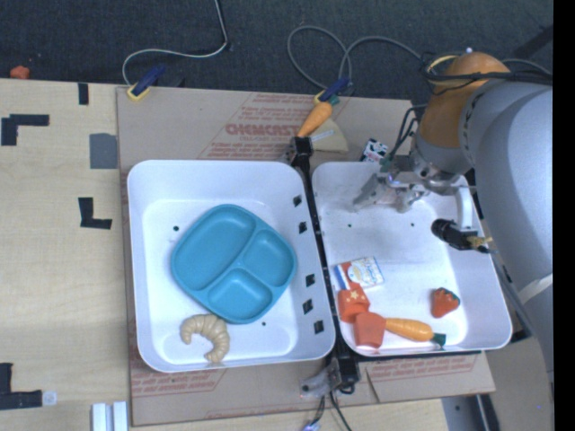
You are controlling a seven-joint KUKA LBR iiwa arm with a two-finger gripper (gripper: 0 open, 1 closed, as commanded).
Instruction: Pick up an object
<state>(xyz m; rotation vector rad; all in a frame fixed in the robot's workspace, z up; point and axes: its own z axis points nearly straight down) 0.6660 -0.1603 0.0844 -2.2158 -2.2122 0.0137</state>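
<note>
The metal two-finger claw (370, 194) is hanging low over the upper part of the right shallow white plastic bin (406, 241), its fingers spreading apart with nothing between them, pointing toward the divider between the bins. Behind it the big grey arm with its orange band (454, 106) is reaching in from the right. Nothing is lying directly under the claw; the bin floor there is bare. The things it could pick are sitting well apart from it, along the near side of the same bin: a small white carton with red and blue print (358, 274), just below it an orange plastic cup-like piece (361, 320), a toy carrot with a green tip (410, 329) lying flat beside that, and a red toy strawberry (445, 302) near the right wall. In the left white bin (153, 241) a blue three-compartment plate (234, 261) is resting, with a tan toy croissant (206, 335) just beside it.
</note>
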